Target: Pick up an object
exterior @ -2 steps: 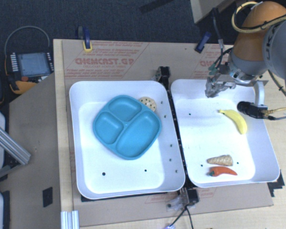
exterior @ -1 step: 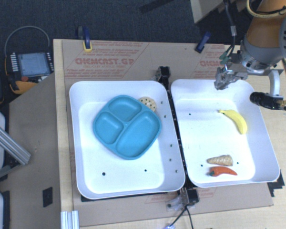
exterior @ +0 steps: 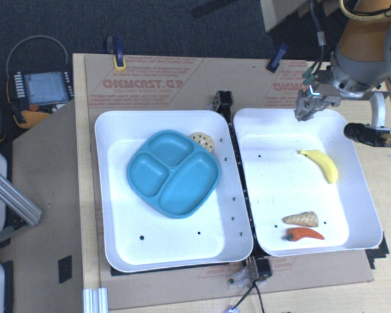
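Smooth glossy white plastic on both bins (exterior: 117, 240). Blue divided plate (exterior: 174, 173) looked like matt plastic. Bench board (exterior: 182, 77) was matt brown, cardboard-like, printed red.

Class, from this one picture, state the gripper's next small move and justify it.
Probably move the gripper toward the banana and lower it. The gripper sits over the right bin's far edge, the banana is the nearest object, and it lies apart from the other items.
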Tool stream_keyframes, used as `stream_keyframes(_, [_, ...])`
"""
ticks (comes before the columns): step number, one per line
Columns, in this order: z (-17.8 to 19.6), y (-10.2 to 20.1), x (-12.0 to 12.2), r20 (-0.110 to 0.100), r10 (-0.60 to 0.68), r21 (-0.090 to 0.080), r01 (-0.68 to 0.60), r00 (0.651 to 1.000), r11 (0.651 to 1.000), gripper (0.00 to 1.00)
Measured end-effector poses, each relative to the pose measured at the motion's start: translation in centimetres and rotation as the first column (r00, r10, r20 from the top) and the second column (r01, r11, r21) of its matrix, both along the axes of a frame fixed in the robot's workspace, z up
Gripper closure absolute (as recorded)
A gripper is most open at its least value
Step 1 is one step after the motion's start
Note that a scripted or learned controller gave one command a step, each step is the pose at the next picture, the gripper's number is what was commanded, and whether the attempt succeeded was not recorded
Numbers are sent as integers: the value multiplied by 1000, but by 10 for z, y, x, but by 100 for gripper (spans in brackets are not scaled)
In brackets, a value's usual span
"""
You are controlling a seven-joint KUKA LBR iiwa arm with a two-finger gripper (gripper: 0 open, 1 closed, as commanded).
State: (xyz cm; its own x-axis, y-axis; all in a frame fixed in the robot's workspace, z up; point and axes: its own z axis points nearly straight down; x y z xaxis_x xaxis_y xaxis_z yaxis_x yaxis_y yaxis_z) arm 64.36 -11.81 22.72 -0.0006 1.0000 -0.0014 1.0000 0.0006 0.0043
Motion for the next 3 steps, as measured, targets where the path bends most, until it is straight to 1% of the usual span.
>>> stream_keyframes(1, [4,45,-25,-7,4,4,-4,1000,1000,100])
stream_keyframes(2, [9,105,-37,-7,6,5,-6,1000,1000,100])
stream_keyframes(3, [-1,150,-49,-8,5,4,-5,1000,1000,100])
